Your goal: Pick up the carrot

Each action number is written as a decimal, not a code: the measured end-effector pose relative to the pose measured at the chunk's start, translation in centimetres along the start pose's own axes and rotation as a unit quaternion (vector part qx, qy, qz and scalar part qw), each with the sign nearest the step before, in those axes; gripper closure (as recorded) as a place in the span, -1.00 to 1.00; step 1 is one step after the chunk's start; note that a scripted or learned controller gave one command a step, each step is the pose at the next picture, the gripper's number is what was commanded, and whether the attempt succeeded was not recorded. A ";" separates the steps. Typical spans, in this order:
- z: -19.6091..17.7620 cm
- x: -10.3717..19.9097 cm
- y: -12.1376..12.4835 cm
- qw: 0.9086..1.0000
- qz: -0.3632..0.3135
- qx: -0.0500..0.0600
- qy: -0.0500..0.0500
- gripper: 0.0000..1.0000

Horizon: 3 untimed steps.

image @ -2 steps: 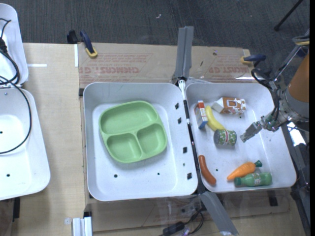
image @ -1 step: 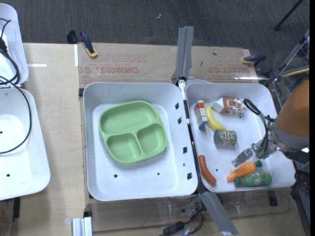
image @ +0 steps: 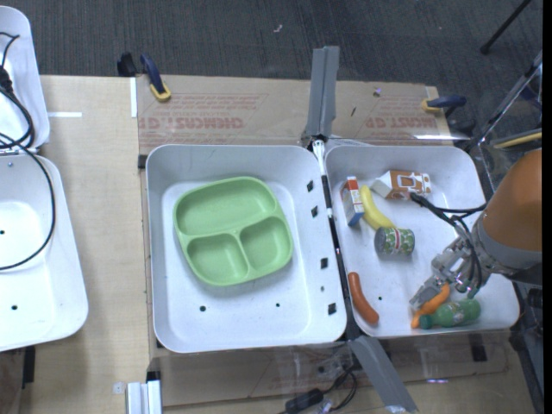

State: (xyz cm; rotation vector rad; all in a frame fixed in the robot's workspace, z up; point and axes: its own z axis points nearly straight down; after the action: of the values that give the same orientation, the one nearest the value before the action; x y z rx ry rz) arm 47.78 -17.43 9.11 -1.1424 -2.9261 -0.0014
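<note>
The carrot (image: 430,305) is a small orange piece lying near the front right corner of the right bin (image: 392,328). A green piece (image: 460,315) lies against its right end. My gripper (image: 443,285) reaches in from the right and is low over the carrot, at its upper end and touching or nearly touching it. The gripper's metal parts hide part of the carrot. The carrot rests on the bin floor.
Further back in the right bin are a small can (image: 394,241), a banana (image: 374,210), a red-and-white carton (image: 352,198) and a brown carton (image: 405,183). An orange-red sausage (image: 363,298) lies at the front left. The left bin (image: 164,231) holds a green divided plate (image: 233,229).
</note>
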 end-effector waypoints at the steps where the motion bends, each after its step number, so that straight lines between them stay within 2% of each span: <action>1: -0.9 -0.1 0.1 1.000 0.002 -0.001 0.000 1.00; 2: -0.1 -3.2 -3.4 0.998 0.056 -0.001 -0.001 1.00; 3: -0.1 -3.2 -3.4 0.998 0.056 -0.001 -0.001 -1.00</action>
State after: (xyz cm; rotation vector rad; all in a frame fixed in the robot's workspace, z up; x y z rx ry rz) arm 47.85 -22.14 9.19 -1.3065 -2.8597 -0.0017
